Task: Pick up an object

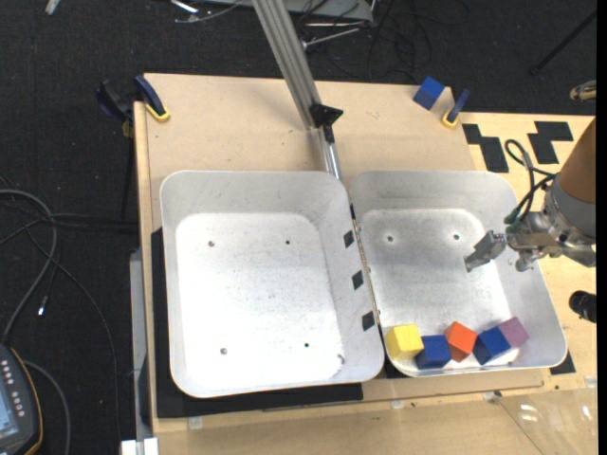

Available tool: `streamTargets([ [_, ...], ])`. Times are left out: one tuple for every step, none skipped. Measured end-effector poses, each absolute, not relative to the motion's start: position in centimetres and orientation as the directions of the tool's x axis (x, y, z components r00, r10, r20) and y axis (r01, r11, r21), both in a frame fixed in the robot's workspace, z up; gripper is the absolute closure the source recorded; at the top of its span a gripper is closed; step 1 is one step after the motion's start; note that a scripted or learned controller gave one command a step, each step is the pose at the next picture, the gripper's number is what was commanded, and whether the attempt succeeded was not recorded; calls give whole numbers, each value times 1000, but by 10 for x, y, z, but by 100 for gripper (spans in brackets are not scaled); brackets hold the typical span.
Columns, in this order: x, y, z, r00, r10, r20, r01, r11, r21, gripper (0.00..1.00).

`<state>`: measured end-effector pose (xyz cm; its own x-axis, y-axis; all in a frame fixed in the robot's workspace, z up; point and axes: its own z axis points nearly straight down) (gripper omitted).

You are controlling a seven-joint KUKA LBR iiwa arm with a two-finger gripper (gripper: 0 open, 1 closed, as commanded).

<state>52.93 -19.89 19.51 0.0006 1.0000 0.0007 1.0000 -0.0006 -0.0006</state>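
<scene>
The arm is grey with an orange band; behind the pincer, a metal wrist block carries black cables looping above it. Its fingers are dull grey metal.

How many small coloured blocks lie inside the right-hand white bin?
5, in a row along the near edge of the right-hand white bin: yellow block, blue block, orange block, second blue block, purple block. Others could hide behind them.

white bins, blocks — yellow, blue, orange, purple
</scene>
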Motion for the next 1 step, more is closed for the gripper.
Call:
streamTargets([
  [534,-154,119,-6,1000,4,1000,6,-7,0],
])
